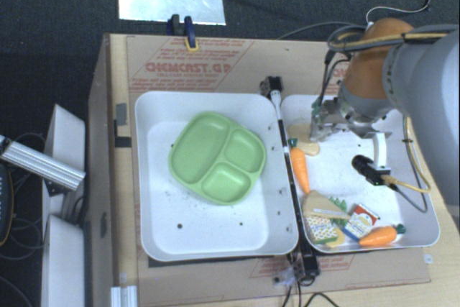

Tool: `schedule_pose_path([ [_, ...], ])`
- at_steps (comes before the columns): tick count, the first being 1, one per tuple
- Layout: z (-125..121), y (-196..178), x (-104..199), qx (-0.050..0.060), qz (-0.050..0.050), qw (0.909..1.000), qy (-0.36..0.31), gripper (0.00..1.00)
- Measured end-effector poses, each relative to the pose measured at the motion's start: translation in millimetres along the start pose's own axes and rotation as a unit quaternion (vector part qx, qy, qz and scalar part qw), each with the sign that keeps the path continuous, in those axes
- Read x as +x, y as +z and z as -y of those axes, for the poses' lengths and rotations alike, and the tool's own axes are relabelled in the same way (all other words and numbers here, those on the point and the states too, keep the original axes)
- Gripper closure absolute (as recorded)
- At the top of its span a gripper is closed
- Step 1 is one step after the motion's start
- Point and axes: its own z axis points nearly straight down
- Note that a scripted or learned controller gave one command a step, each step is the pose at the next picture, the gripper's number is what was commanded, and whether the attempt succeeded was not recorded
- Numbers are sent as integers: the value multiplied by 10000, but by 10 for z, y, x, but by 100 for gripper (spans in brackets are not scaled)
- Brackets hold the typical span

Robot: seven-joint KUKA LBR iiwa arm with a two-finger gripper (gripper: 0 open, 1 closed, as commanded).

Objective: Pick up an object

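On the desk (215,65) two bins sit side by side: the left bin (154,176) at nine o'clock, the right bin (424,230) at three. A divided plate (218,157) lies in the left one, near its middle. In the right bin, one carrot (299,170) lies along the nine o'clock wall, with a small packet (323,221) at its six o'clock end. Another carrot (377,236) lies at the six o'clock rim. My hand (321,127) is at the bin's eleven o'clock corner.

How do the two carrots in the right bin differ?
Place: the upper carrot lies along the right bin's left wall; the lower carrot lies near the front rim, right of the food packets.
Pose: the upper carrot runs nearly front to back, the lower carrot almost sideways.
Neighbours: the upper carrot sits just below a pale piece; the lower carrot lies against the packets.
Both are orange.
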Motion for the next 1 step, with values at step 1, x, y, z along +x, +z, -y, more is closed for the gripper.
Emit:
schedule_pose_path([
  [1,1,1,-1,1,0,10000,0,0],
])
